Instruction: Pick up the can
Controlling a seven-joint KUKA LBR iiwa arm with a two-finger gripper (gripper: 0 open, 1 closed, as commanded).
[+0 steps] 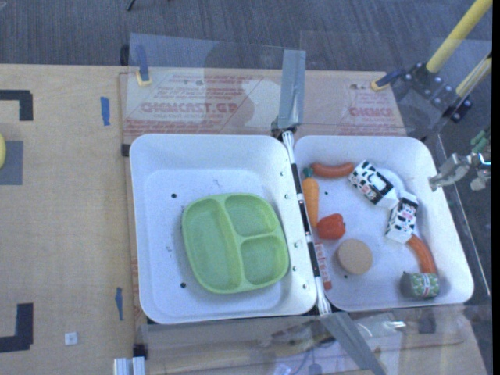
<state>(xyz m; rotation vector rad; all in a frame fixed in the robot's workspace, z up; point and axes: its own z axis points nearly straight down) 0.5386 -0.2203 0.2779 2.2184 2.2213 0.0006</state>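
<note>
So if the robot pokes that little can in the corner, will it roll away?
Probably a bit. The can looks to be lying on its side, so its round body could roll, though the right bin's wall beside it should stop it soon. It looks small and stiff, so it likely won't squash, but its smooth side might slip.

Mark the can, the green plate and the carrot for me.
can (420,285): camera view, its green side.
green plate (201,268): camera view, front-left rim.
carrot (312,201): camera view, mid-body.
</note>
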